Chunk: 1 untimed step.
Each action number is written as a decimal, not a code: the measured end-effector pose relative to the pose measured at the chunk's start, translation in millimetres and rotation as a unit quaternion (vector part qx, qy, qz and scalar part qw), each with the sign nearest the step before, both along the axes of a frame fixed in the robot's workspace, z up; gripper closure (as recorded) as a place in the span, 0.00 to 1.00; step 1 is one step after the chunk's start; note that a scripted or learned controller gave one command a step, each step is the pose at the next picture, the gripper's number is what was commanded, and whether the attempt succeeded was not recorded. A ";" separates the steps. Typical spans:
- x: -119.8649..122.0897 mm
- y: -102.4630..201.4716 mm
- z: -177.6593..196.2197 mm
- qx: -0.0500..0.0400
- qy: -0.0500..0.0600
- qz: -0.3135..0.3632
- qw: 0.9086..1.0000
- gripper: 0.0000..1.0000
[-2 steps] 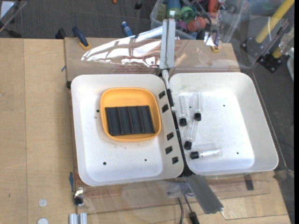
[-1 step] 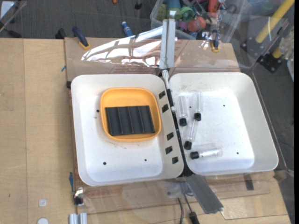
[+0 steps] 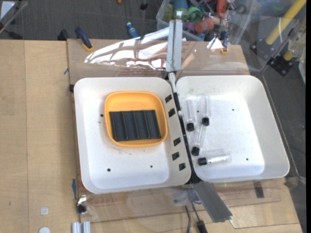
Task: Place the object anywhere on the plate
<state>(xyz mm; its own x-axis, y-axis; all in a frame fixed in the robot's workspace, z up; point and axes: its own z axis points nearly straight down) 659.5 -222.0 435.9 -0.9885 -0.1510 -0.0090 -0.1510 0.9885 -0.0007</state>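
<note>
Jaws: can't tell their state from this frame, so no grasp to confirm. Landmark is the yellow plate, sitting in the left bin. A black ribbed block lies flat on the plate, inside its rim and roughly centred, filling most of the floor. Right of the plate, across the bin wall, four clear capped tubes lie loose in the right bin: two side by side nearest the plate's upper right, one below them, one lying crosswise furthest toward the plate's lower right. My read: if the block is the object, the job looks done; if a tube is meant (more likely, I'd guess), the pick is still ahead. For that, go for the crosswise tube, since it lies apart from the others and leaves room on both sides. Close across its width, near mid-length and off the black cap, as round clear plastic will likely roll or slip. Lift well clear of the wall before crossing to the plate. Free plate surface is just a narrow band around the block, so release low, on top of the block or against the rim.
</note>
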 end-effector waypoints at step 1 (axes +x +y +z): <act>9.3 0.6 -0.4 -0.001 0.000 0.232 0.973 1.00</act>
